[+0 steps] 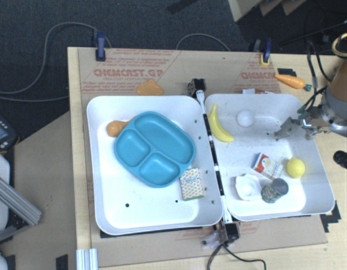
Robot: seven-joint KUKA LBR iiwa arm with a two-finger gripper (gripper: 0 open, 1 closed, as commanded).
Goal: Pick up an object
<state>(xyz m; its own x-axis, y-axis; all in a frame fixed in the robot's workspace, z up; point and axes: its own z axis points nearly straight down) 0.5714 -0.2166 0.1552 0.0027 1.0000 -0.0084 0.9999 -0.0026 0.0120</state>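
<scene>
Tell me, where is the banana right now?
The banana lies in the right bin, up against its left wall toward the back. A white ball sits just to its right, and the blue tray is across the divider in the left bin.

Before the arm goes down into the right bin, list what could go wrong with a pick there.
1. The red-and-white carton, round yellow lemon, dark tin can and small white cup crowd together; the pincer may knock a neighbour.
2. The lemon and the white ball could roll away.
3. The yellow banana lies against the white bin's left wall, leaving little room.
</scene>
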